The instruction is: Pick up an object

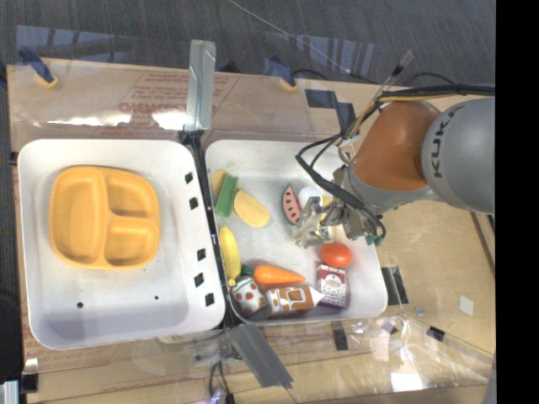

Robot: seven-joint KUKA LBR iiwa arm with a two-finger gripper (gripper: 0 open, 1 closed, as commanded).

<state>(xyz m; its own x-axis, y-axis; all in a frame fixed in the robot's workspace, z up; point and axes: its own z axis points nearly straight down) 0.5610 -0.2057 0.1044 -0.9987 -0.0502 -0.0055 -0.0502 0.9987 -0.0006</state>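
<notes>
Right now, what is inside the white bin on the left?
The left white bin holds one thing: a yellow-orange divided plastic plate with three compartments, lying flat. The bin floor beneath the plate is covered, so anything under it cannot be seen.

arm (pixel 459 154) | grey casing | orange wrist band | black "KUKA" lettering | black cables

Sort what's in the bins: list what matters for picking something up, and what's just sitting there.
For the pick: tool, tomato, watermelon slice, carrot, banana, small carton, all in the right bin.

Lying about: yellow divided plate in the left bin.
</notes>
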